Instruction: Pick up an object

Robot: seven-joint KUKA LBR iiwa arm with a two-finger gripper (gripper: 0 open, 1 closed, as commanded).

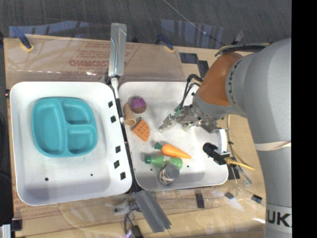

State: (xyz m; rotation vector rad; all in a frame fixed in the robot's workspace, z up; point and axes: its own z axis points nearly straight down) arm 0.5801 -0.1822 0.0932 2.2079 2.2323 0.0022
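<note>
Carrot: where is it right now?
The carrot lies in the right bin, toward its front, just above the green bottle and below the waffle.

Hand (167,124) low, fingers spread

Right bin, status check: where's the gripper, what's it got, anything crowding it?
Gripper over right bin, nothing between its fingers. Carrot, waffle, green bottle lie loose to its lower left. Teal tray sits in left bin.

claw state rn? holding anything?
Claw: above the right bin, nothing between its fingers; open or closed cannot be told.
</note>
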